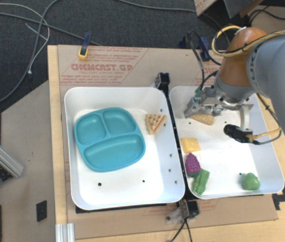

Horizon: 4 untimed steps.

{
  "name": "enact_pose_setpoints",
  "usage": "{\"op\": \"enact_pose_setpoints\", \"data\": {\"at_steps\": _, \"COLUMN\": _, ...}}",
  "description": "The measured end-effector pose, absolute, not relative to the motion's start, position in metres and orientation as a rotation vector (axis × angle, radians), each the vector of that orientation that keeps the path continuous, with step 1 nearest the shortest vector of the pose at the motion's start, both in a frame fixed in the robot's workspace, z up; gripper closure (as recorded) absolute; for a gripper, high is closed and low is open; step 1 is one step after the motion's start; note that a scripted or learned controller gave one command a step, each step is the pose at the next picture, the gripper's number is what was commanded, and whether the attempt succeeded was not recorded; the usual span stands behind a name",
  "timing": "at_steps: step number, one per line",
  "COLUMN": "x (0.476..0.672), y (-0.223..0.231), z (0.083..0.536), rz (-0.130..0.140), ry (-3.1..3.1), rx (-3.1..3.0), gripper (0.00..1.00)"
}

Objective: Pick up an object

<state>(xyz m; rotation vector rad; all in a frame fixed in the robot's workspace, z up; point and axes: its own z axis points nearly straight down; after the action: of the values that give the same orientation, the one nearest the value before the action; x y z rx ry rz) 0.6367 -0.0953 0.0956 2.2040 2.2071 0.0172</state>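
Green pepper (pixel 251 181) lies at 5 o'clock in right bin (pixel 268 155). Claw (pixel 201 108) at 11 o'clock over a cracker (pixel 203 118); opening and grip cannot be told.

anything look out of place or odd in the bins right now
Nothing looks spilled or damaged. The one oddity: a waffle-like toy wedge lies in the left bin beside the teal divided plate rather than on it, while the other toy foods sit in the right bin, where the gripper hangs over a cracker-like piece.
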Motion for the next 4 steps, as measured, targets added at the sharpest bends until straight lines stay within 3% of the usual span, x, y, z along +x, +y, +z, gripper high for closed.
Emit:
{"op": "enact_pose_setpoints", "data": {"at_steps": 1, "x": 0.635, "y": -0.094, "z": 0.103, "rz": 0.014, "ry": 2.211, "rx": 2.211, "gripper": 1.00}}
{"op": "enact_pose_setpoints", "data": {"at_steps": 4, "x": 0.639, "y": -0.097, "z": 0.259, "rz": 0.006, "ry": 2.219, "rx": 2.216, "gripper": 1.00}}
